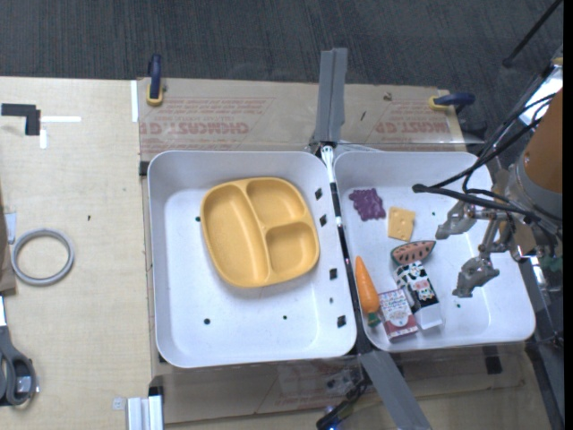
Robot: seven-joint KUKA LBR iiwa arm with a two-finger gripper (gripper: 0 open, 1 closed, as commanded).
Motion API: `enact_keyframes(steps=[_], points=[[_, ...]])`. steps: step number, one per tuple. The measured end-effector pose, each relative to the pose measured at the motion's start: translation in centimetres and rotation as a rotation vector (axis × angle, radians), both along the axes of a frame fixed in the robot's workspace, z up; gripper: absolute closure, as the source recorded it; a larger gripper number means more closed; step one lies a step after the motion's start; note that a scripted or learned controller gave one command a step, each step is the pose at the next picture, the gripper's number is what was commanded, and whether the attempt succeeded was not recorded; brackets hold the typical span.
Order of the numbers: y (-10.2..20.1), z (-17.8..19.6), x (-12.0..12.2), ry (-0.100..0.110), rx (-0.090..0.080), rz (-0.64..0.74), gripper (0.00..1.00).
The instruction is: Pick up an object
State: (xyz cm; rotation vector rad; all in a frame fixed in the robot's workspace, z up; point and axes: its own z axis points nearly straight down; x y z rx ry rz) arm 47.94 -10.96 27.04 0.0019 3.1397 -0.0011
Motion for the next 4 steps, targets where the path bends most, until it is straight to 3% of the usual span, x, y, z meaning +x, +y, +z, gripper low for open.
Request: enact_keyframes(steps=[1, 2, 3, 4], points=[[-1.3, -15.8, 0.6, -0.024, 0.000, -0.202, 0.00], [-1.8, -17.7, 5.1, -0.005, 0.002, -0.704, 0.00], [-0.9, -17.8, 11.3, 0.000, 0.000, -1.020, 0.00], [-0.9, -16.9, 11.4, -0.003, -0.002, -1.017, 1.00]])
